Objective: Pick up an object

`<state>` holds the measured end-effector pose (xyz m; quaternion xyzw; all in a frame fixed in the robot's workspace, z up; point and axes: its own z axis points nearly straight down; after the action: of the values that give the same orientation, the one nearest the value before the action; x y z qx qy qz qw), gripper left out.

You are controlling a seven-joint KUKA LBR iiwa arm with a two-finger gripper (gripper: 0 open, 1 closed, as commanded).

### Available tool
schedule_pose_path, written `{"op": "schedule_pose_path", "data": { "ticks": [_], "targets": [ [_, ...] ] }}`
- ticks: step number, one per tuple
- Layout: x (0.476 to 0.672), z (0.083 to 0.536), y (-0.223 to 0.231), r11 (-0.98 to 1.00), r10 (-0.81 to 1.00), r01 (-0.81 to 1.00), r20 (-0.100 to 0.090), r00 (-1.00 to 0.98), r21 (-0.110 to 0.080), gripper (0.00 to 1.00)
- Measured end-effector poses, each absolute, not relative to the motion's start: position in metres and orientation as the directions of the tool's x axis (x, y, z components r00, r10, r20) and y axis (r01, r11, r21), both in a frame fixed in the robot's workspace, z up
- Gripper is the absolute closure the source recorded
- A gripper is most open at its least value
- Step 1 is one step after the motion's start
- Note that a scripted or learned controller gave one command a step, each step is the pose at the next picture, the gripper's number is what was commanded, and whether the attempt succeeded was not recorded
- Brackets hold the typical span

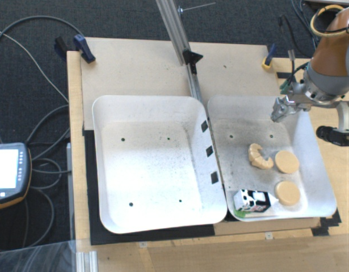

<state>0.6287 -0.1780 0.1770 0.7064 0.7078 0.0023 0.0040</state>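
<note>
1. The scene is lit evenly and fairly brightly from above; no hard shadows are cast on the bench [140, 72].
2. Mild glare is seen on the left bin [151, 163], whose white floor is nearly washed out.
3. A bright, overexposed screen [7, 171] is seen beyond the bench's left edge.
4. Soft focus and slight graininess are noted throughout; fine detail is lost on the small items in the right bin [310, 152].

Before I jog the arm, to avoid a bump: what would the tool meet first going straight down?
Most likely bare floor of the right bin beneath the tool; the curved pastry lies nearer the camera. Depth is uncertain.
</note>
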Motion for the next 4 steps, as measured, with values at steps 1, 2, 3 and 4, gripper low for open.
{"op": "schedule_pose_path", "data": {
  "ticks": [1, 2, 3, 4],
  "targets": [
    [0.63, 0.214, -0.178, 0.001, 1.0, 1.0, -0.002, -0.001, 0.007, 1.0],
    [0.614, 0.209, -0.123, 0.005, 1.0, 1.0, 0.003, -0.005, -0.003, 1.0],
    [0.592, 0.207, -0.081, 0.004, 1.0, 1.0, 0.003, -0.004, -0.003, 1.0],
    [0.568, 0.208, -0.023, 0.007, 1.0, 1.0, 0.004, -0.007, -0.003, 1.0]
  ]
}}
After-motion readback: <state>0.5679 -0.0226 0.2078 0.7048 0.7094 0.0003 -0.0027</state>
